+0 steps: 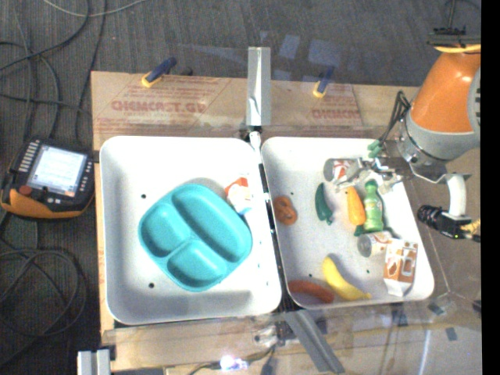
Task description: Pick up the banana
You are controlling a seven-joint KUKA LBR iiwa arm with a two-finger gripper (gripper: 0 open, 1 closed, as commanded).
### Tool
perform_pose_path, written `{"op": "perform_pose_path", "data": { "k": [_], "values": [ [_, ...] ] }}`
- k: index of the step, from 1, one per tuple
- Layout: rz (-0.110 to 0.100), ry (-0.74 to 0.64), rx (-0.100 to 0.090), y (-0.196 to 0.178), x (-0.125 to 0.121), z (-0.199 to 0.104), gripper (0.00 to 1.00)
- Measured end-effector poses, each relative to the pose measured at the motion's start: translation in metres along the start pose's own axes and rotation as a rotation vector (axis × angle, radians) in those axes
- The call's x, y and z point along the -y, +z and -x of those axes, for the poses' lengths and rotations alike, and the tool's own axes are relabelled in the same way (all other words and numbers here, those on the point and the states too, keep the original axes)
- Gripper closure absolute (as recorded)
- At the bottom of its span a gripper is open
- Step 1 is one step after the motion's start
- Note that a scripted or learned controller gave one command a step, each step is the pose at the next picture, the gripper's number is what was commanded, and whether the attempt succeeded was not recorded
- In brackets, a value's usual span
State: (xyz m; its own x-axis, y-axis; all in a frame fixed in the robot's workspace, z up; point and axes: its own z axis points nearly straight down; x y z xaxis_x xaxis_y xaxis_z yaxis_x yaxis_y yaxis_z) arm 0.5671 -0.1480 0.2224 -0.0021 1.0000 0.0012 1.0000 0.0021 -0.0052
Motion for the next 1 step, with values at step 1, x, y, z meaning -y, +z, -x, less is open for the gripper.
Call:
{"op": "perform_pose_path", "data": {
  "k": [1],
  "values": [
    [0.008,0.020,0.001,0.1303,0.0342,-0.0296,0.00]
  ]
}}
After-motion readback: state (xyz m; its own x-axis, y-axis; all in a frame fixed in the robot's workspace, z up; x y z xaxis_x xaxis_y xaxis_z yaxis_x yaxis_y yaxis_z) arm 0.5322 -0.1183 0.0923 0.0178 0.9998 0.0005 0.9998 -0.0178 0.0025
